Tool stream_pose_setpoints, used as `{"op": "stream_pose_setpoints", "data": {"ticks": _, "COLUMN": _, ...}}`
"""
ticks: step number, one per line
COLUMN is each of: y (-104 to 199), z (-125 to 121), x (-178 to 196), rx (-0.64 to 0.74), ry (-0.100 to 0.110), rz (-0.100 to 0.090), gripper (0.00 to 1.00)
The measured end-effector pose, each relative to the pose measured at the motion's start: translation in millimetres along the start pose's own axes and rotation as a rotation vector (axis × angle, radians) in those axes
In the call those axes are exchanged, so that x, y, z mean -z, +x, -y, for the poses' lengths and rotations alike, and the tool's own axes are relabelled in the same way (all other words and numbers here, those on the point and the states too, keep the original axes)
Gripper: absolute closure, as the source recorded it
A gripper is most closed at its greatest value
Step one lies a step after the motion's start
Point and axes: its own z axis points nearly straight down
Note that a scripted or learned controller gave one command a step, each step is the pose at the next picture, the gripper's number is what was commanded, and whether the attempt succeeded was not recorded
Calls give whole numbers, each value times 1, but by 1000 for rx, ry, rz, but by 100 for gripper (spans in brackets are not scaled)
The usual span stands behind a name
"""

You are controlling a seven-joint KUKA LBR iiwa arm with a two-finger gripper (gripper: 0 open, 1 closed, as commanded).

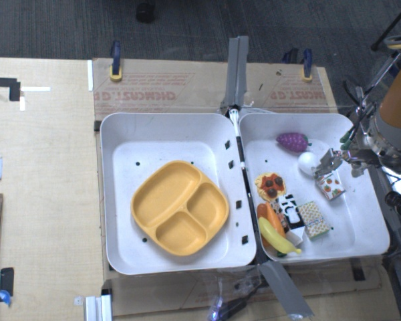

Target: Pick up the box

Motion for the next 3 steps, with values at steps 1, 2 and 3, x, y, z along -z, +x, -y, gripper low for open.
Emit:
{"op": "stream_pose_setpoints", "data": {"ticks": 1, "y": 6, "z": 42, "x": -111, "rx": -47, "ry": -13, "rz": 4, "gripper": 0}}
{"op": "stream_pose_setpoints", "data": {"ticks": 2, "y": 6, "z": 43, "x": -105, "rx": -50, "ry": -7, "rz": 2, "gripper": 100}}
{"op": "stream_pose_setpoints", "data": {"ticks": 3, "y": 6, "z": 43, "x": -105, "rx": -50, "ry": -7, "rz": 2, "gripper": 0}}
